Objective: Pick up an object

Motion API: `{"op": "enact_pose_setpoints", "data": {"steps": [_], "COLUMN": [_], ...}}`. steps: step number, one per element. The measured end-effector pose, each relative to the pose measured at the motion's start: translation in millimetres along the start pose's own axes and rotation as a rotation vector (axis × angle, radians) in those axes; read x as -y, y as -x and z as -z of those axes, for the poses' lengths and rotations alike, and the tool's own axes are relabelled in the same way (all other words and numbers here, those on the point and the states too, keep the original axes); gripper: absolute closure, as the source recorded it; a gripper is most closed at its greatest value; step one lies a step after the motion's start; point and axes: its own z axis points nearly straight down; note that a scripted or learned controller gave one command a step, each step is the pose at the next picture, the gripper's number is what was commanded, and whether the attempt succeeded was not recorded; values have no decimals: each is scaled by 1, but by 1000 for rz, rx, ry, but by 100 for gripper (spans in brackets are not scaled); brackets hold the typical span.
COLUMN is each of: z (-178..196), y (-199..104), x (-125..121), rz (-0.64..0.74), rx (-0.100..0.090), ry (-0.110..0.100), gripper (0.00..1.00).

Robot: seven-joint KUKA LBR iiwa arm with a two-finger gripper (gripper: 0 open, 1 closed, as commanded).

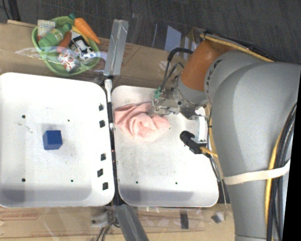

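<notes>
A crumpled pink cloth [139,122] lies in the right bin [170,184], near its back left corner. A blue cube [52,139] sits in the left bin [35,185], left of centre. My gripper [160,106] is down at the pink cloth's upper right edge, touching or just over it. The wrist above hides the fingertips.
A green bowl [67,45] holding a toy carrot and other small items stands on the bench behind the left bin. The grey arm [247,128] covers the right side of the right bin. A black clip-like part [191,142] sticks out beside the arm.
</notes>
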Motion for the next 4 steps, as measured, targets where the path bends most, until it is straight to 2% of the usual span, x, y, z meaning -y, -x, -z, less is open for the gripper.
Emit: {"op": "enact_pose_setpoints", "data": {"steps": [1, 2, 3, 4], "z": [-1, -2, -2, -2], "y": [0, -15, -45, -45], "x": [1, 1, 1, 1], "rz": [1, 229, 385, 385], "rx": [0, -2, -1, -1], "ry": [-2, -6, -7, -7], "gripper": [0, 0, 0, 0]}}
